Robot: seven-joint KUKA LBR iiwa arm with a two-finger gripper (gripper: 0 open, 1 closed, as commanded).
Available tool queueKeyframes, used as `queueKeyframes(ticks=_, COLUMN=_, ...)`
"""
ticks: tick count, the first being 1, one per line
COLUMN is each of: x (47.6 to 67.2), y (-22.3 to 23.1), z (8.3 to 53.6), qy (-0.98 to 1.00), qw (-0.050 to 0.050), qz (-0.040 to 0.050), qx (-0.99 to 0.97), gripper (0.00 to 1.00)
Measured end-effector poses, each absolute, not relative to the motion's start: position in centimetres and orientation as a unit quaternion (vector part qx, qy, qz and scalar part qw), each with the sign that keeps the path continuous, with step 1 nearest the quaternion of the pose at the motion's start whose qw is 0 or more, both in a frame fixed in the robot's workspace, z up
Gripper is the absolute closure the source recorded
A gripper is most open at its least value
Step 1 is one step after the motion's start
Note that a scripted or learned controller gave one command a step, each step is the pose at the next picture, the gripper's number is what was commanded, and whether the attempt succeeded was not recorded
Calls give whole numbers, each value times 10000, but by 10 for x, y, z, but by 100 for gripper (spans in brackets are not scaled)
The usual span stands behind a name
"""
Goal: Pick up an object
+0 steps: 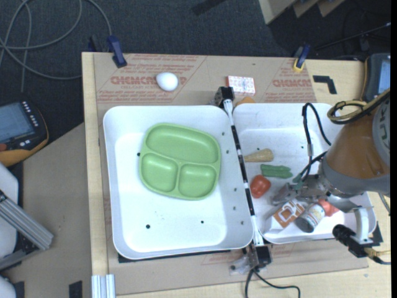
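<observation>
Arm reaches in from the right, gripper (296,190) low over right bin (282,113), finger state: cannot tell. Items clustered at the bin's lower middle: red tomato-like piece (260,185), green pepper-like piece (275,171), tan piece (257,156), orange-white packet (287,214), small bottle (312,216) near front rim. Upper part bare. Left bin (124,185) holds green divided plate (180,161), open floor around it.
</observation>
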State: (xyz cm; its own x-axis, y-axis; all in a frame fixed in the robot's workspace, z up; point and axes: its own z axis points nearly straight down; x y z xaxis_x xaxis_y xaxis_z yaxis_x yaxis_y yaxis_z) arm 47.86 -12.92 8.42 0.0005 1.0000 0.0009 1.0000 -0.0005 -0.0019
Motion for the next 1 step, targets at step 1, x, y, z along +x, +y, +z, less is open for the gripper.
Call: queueKeyframes(ticks=1, x=479, y=-129, z=94, qy=-7070, qw=2, qz=2, qx=-7073, gripper=100)
